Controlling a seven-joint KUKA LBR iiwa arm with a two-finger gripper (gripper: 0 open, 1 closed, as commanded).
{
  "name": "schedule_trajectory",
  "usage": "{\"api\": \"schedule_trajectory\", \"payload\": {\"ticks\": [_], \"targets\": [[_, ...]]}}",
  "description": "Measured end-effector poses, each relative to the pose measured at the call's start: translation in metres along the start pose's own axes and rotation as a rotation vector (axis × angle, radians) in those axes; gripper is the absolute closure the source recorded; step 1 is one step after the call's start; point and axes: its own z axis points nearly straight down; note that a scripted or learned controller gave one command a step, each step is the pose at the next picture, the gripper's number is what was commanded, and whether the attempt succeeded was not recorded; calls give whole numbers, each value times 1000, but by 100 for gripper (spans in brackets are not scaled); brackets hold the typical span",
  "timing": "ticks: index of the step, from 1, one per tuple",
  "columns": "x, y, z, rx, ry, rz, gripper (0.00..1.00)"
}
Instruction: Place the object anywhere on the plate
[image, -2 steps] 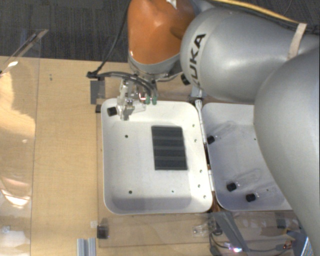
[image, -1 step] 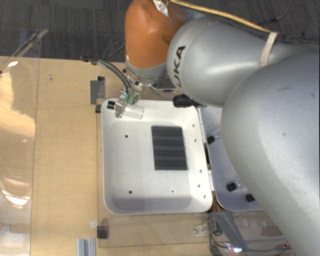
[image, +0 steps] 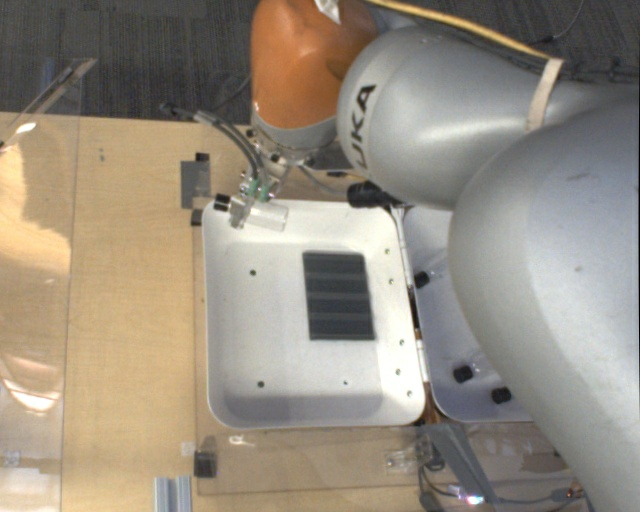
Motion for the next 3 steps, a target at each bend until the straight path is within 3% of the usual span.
{"api": "schedule_trajectory", "payload": {"ticks": [1,3], "targets": [[11,-7,-39,5,4,-87,100],[8,-4,-65,-8,-8,-89,100]]}}
